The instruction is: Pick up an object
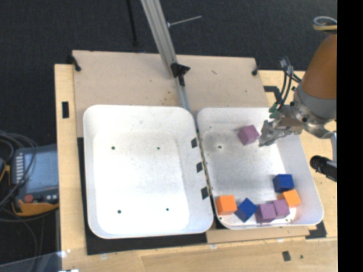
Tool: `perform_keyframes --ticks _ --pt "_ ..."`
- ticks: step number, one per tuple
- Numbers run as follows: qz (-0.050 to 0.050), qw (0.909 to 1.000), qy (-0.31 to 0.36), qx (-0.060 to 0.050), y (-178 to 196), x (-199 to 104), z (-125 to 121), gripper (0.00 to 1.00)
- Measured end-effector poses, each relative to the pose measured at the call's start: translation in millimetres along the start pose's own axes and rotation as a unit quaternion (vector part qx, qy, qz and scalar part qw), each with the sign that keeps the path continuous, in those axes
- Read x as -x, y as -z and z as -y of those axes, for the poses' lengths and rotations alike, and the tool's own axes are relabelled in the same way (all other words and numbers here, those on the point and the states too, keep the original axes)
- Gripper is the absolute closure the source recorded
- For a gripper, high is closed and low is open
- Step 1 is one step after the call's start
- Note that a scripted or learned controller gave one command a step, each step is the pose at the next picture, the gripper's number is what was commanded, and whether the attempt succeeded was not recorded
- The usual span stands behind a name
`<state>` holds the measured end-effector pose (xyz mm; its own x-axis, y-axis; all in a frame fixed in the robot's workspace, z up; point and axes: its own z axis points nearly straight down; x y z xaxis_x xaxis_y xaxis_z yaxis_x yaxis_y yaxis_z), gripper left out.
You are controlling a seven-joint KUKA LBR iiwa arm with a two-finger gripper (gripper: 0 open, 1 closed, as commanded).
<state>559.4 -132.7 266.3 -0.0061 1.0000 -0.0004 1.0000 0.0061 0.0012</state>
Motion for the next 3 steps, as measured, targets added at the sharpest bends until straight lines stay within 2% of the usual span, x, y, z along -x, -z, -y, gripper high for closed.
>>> perform_keyframes --ticks 2,3 --pt "-0.001 1.0000 0.001 0.000 -7.5 -115.3 -14.7 1.00" --pt "0.000 1.0000 0.000 -0.001 -16.9 -163.5 -2.3 1.00"
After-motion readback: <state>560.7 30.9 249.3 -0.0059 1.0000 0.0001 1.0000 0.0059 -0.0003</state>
